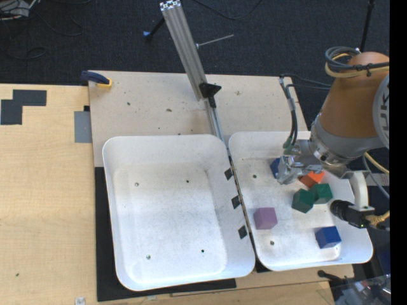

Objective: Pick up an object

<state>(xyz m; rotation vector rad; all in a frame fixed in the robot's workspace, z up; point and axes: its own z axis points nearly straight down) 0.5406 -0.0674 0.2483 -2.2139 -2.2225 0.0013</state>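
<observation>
The right bin (267,151) holds a purple cube (265,218), a blue cube (328,236), two dark green blocks (311,197), an orange block (311,179) and a blue block (276,168) partly hidden by the arm. My gripper (289,172) hangs low over the bin's upper middle, right beside the partly hidden blue block and just left of the orange one. The metal wrist and fingers blur together, so their spread is unclear.
The left bin (127,164) lies beside the right one, with a divider carrying black clips (234,201) between them. An aluminium post (187,49) slants up from behind the bins. A blue-and-yellow clamp (96,79) sits at the bench's far left corner.
</observation>
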